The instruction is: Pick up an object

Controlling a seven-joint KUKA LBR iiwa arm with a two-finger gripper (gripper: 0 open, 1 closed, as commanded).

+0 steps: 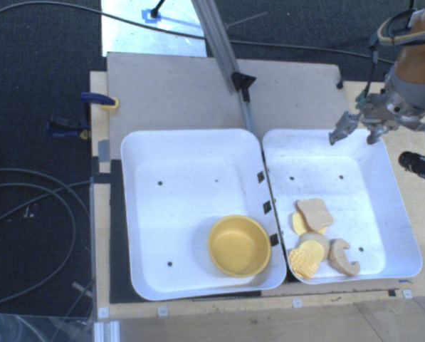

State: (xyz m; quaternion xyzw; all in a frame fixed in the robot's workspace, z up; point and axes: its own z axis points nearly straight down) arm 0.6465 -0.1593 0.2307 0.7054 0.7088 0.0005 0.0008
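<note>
The gripper (356, 132) is hanging over the far right corner of the right bin (383, 184), its two fingers standing apart with nothing between them. Well away from it, at that bin's near left corner, a cluster of food-shaped pieces is lying: a tan bread slice (315, 213), a small yellow round piece (298, 224) beside it, a ridged yellow piece (305, 261), and a beige curved piece (342, 256). In the left bin (162, 169), a yellow bowl (239, 245) is sitting upright near the front right.
</note>
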